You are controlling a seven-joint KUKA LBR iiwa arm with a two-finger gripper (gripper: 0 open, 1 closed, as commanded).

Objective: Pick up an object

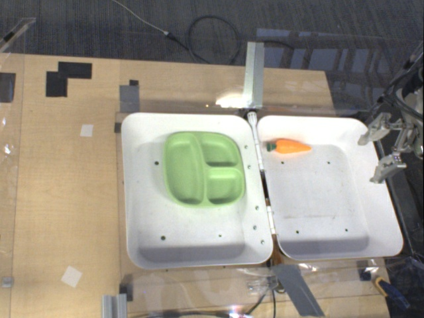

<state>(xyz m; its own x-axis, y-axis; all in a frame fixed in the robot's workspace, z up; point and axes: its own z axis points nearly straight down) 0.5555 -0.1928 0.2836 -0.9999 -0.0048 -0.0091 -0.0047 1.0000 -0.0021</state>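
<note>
An orange toy carrot [292, 147] with a green stem end lies in the right bin [331, 230], near its far left corner. A green divided plate [202, 168] rests in the left bin [142, 230]. My gripper [379, 150] hangs over the right rim of the right bin, well to the right of the carrot. Its two metal fingers [372, 128] stand apart, open, with nothing between them.
A metal divider [260, 177] runs between the two bins. An upright metal post [254, 78] stands behind them. Cables [212, 38] lie on the floor beyond the bench. Black tape marks [66, 77] sit on the wooden bench at the left.
</note>
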